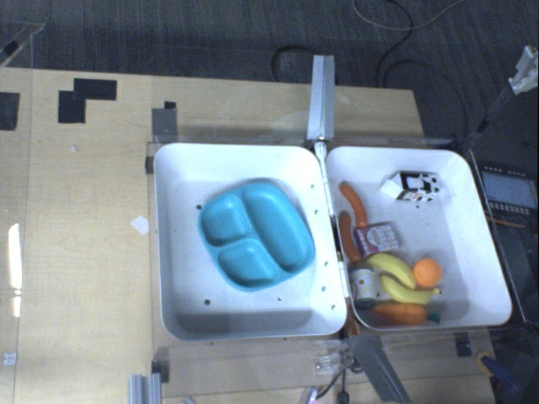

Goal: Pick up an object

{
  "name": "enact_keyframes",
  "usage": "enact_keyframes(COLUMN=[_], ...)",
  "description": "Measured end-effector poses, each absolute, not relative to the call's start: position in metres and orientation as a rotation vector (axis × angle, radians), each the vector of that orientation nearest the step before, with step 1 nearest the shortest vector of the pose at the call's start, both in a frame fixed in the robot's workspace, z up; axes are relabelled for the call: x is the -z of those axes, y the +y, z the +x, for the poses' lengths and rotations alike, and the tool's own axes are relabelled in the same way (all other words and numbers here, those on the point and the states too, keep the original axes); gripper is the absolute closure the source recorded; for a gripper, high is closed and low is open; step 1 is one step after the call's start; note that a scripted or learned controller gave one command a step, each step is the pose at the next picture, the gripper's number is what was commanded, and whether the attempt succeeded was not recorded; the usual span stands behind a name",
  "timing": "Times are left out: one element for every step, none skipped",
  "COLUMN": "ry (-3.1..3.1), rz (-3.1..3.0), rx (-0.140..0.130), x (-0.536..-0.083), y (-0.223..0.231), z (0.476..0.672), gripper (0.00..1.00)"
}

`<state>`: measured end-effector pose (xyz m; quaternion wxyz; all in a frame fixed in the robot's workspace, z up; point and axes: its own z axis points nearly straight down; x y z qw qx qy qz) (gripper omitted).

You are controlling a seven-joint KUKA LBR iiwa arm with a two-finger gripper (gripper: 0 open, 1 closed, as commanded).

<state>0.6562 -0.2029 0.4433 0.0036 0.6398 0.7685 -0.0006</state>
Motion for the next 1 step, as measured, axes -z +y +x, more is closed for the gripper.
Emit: enact_keyframes(ry=[2.415], rz=[1.994], rx=[0.005], x=[-0.4521], y=[-0.2011], z=[0.6593], gripper=[1.00])
